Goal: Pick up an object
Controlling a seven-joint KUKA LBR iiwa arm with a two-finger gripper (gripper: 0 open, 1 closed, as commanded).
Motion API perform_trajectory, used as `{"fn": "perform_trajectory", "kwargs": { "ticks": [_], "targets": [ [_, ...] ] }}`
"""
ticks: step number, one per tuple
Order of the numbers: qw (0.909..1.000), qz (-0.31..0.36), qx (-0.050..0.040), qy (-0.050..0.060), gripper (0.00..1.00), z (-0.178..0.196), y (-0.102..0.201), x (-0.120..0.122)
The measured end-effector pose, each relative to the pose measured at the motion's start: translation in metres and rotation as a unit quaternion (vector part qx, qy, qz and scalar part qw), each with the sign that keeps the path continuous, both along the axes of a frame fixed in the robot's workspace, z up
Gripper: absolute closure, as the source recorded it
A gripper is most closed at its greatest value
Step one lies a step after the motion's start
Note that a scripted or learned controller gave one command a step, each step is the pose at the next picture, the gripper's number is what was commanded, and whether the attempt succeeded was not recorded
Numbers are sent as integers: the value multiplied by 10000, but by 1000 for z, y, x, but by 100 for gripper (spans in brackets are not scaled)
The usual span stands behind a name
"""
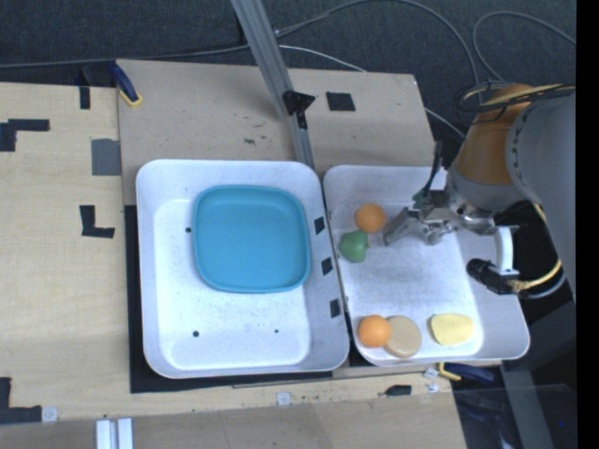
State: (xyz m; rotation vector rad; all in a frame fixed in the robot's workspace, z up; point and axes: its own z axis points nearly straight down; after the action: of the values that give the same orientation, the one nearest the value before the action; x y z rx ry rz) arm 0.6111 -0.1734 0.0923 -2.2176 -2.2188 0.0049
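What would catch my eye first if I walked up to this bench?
Most likely the big blue plate, lying flat in the left bin. Next, the grey arm with its orange band, reaching in from the right so its gripper hangs over the right bin, close to an orange ball and a green ball.

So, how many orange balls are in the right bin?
2. One small orange ball lies near the far-left corner beside the green ball; another orange ball lies at the near edge, beside the round beige disc.
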Motion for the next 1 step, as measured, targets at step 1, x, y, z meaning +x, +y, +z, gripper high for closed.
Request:
{"fn": "perform_trajectory", "kwargs": {
  "ticks": [1],
  "targets": [
    [10000,4,-6,-25,100,13,0,2]
  ]
}}
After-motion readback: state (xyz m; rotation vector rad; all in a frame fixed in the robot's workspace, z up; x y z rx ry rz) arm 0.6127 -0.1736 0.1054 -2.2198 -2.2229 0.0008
